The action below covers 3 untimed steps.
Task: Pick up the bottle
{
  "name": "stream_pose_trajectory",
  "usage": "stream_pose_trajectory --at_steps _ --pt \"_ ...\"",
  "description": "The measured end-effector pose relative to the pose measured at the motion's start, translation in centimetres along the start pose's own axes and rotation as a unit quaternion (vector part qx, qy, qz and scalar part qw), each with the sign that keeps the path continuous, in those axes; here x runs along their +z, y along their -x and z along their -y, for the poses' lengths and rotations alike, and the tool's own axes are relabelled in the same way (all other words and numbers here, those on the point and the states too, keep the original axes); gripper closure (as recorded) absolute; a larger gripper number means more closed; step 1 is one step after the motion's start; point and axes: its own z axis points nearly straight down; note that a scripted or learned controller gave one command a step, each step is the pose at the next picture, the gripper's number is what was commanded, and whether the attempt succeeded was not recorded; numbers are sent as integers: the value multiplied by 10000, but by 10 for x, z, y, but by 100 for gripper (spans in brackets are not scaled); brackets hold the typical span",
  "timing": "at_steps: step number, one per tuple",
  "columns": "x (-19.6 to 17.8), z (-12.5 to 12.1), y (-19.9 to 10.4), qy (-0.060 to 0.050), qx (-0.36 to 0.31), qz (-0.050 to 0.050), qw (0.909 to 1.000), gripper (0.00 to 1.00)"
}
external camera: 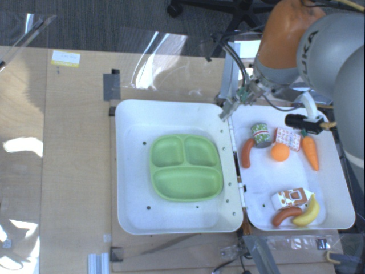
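Over on the left sits the left bin (131, 170), and in the middle of it lies a green divided plate (186, 167), flat, with its three compartments facing up. Moving across to the shared wall between the bins, the gripper (227, 108) hangs right at the far corner where the two bins meet. The view is too small and cluttered there to tell how far open it is, or whether it has hold of anything.

Into the right bin (336, 181) now. A red sausage (246, 153) lies by the near wall, with a green-and-white can (260, 134) just beside it. Then come a pink patterned box (287, 139), an orange ball (280, 152) touching it, and a carrot (310, 152) further right.

Down at the front edge lies what looks like the bottle (290, 198), white with an orange label, on its side and well apart from the gripper. A second sausage (285, 214) and a banana (308, 210) lie against it. The grey arm (336, 50) looms over the far right.
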Motion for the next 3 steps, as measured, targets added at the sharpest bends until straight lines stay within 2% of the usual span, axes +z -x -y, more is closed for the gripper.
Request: stream_pose_trajectory --at_steps 1,2,3 --pt "-1 87 -4 -8 60 -3 10000 0" --pt "71 65 61 -17 -26 -7 10000 0" --pt "96 134 32 12 -526 21 9986 0"
